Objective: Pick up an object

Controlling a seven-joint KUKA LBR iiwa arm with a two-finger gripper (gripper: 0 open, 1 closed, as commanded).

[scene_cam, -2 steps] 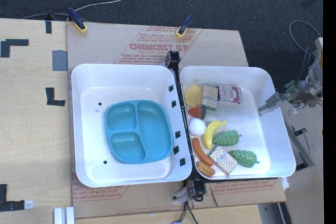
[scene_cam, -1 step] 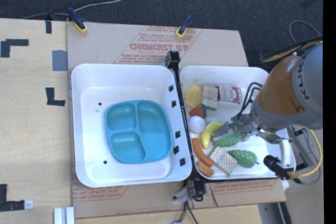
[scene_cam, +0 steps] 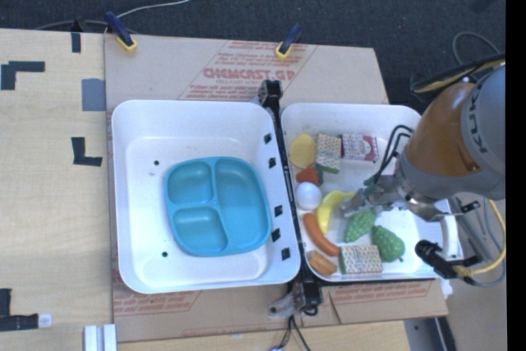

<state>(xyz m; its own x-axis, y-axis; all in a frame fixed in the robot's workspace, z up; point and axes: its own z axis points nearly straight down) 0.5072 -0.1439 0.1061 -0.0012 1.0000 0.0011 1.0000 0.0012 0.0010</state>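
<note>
**Gripper low in the right bin, among the toy food**

The gripper (scene_cam: 355, 205) sits down in the right bin (scene_cam: 404, 113), its fingers apart and grasping nothing; their tips lie near the yellow banana (scene_cam: 329, 208) and just above a bumpy green vegetable (scene_cam: 358, 226). That green piece is oblong, its long axis slanting from lower left to upper right. A 2nd green piece (scene_cam: 388, 243) lies beside it. Further out are an orange carrot (scene_cam: 319, 233), a white egg (scene_cam: 308, 195) and small printed boxes (scene_cam: 329, 149). The left bin (scene_cam: 131, 177) holds a blue divided tray (scene_cam: 218, 205) with 3 compartments.
</note>
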